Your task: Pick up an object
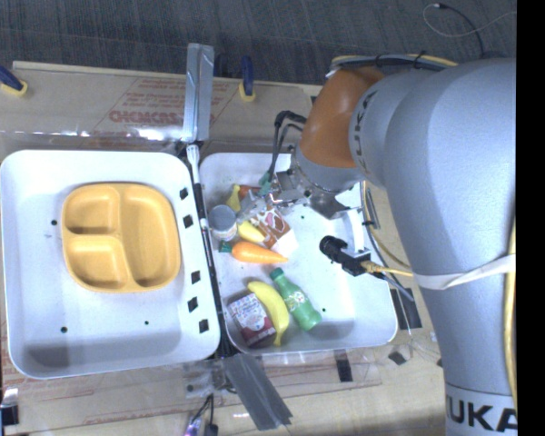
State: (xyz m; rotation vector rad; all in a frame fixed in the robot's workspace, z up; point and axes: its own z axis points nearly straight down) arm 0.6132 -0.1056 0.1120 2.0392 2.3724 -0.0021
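1. Two white bins on the counter, side by side: left bin and right bin, touching along the middle divider.
2. Left bin: one yellow divided plate, three compartments, nothing in them, sitting toward the bin's upper-left part. Nothing else in this bin.
3. Right bin holds the pickable clutter, packed along its left side.
4. One carrot, orange, lying crosswise near the bin's middle-left.
5. One banana, yellow, near the bottom edge, between a wrapped snack and a bottle.
6. One green bottle, white cap, lying tilted, just beside the banana on its right.
7. One dark red snack packet at the bottom-left corner, touching the banana.
8. One small grey can against the left wall.
9. One red-and-white packet just above the carrot, plus a small yellow item beside it; type unclear.
10. One arm, grey with orange band, over the bin's top-right area.
11. Claw sits low over the top of the clutter pile, near the red-and-white packet; cannot tell if it is spread or pressed together, no item seen between it.
12. One black piece hangs off the wrist over the bin's right half.
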